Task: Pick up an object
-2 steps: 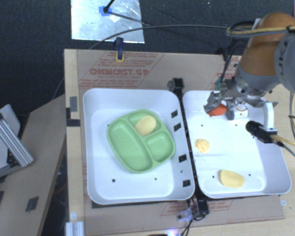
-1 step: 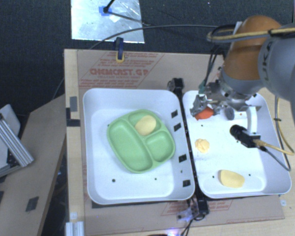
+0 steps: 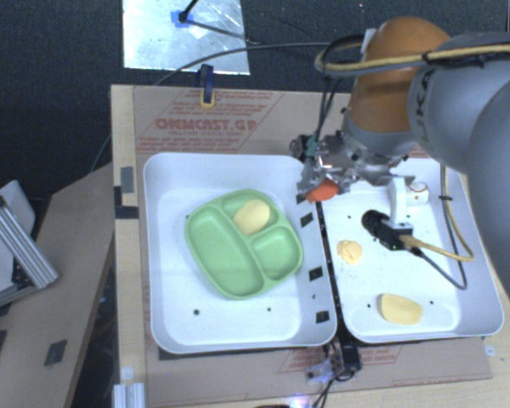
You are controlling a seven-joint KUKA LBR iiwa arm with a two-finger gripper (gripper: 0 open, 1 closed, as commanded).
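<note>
Camera view puts a small orange-red object (image 3: pixel 324 191) at the frame's centre, by the top of the divider between the two bins, directly under the gripper (image 3: pixel 323 177). It seems to sit between the fingertips (I judge it held, though barely lifted). Lower right, in the right bin (image 3: pixel 476 304), lie a pale yellow lump (image 3: pixel 349 251) and a yellow wedge (image 3: pixel 400 308), well apart. Left, the green tray (image 3: pixel 229 262) fills the left bin (image 3: pixel 166 313).

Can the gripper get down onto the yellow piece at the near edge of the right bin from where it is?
Probably yes. The yellow piece lies alone on open bin floor, nothing over it. The gripper sits at the far edge of the right bin, beside an orange item.
</note>
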